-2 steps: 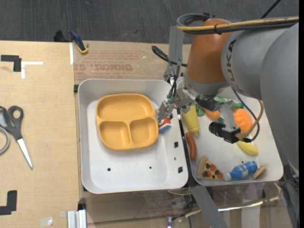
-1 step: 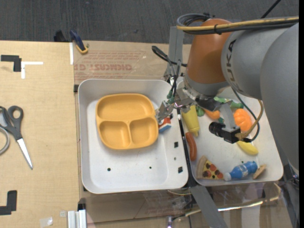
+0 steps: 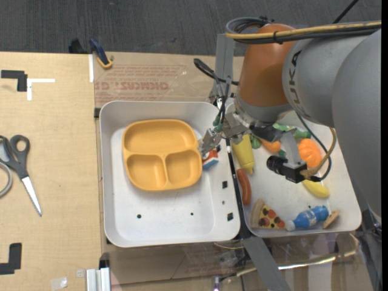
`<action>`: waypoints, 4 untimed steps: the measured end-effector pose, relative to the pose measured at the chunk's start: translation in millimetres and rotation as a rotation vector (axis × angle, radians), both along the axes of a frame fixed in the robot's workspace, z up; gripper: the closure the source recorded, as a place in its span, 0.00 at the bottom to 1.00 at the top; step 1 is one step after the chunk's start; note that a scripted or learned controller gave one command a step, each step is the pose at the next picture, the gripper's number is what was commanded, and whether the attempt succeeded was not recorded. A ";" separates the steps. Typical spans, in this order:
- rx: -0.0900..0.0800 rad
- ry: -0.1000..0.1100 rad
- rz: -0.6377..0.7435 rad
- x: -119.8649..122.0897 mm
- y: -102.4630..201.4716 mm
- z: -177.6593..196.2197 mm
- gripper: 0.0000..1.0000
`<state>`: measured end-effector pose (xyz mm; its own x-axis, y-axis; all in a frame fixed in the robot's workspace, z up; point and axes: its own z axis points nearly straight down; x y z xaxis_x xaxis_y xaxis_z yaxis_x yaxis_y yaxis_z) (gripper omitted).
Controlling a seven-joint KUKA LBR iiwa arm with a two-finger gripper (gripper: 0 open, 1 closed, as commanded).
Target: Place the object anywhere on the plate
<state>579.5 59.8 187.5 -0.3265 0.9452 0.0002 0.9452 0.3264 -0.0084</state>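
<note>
Camera view shows the jaws (image 3: 210,143) gripping a small red-white-blue object (image 3: 210,158) beside the yellow plate (image 3: 162,153); releasing here risks dropping it off the rim.

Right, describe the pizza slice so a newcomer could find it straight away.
Start at the right-hand white bin, the one crowded with toy food. Look along its near edge toward the bin's left corner: the pizza slice lies flat there, just left of the small blue bottle. It is the only triangular piece, tan-crusted with red spots, unlike the long red sausage above it.
</note>
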 end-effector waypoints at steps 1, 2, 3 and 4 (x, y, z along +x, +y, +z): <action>0.000 0.000 0.000 0.0 0.0 0.0 0.00; 0.000 0.000 0.000 0.0 0.0 0.0 0.00; 0.000 0.000 0.000 0.0 0.0 0.0 0.00; 0.000 0.000 0.000 0.0 0.0 0.0 0.00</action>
